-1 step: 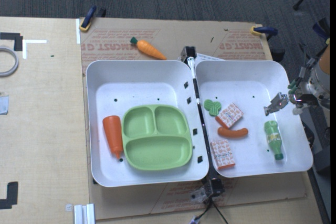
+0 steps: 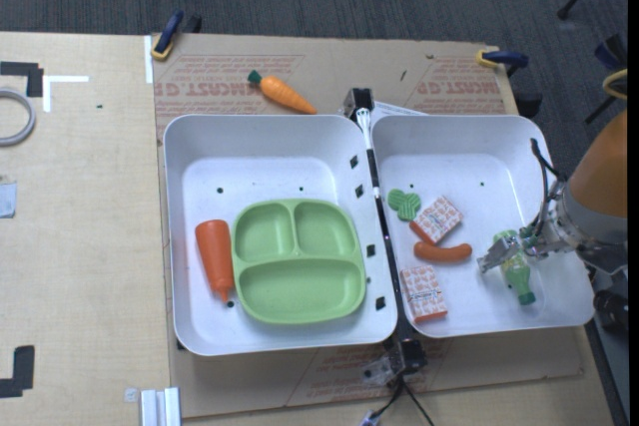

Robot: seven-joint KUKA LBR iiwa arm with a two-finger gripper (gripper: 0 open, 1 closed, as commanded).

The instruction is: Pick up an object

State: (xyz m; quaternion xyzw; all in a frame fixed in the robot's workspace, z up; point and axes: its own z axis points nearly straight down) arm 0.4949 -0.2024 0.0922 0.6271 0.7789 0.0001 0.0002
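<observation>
Gripper (image 2: 507, 254) sits low over the right side of the right bin (image 2: 469, 130), right at a small green bottle (image 2: 519, 279) that lies near that bin's right wall; whether it is released or clenched cannot be told, since metal and bottle blur together there. The bottle looks like the target of this try, and I judge the step to be the grasp itself. To do it well, the tool should centre across the bottle's narrow width rather than its length, settle low enough to catch the body and not just the cap, then lift straight up, clear of the nearby bin wall. Counted, the right bin holds one green bottle, one sausage (image 2: 442, 252), one green leaf-shaped piece (image 2: 404, 204) and two small printed packets, one (image 2: 438, 216) just above the sausage and one (image 2: 423, 292) below it. The left bin (image 2: 260, 140) holds one green divided plate (image 2: 298, 260) and one orange cylinder (image 2: 214, 255) just beside it. One toy carrot (image 2: 283, 92) lies outside on the cardboard (image 2: 220, 75) behind the bins.
</observation>
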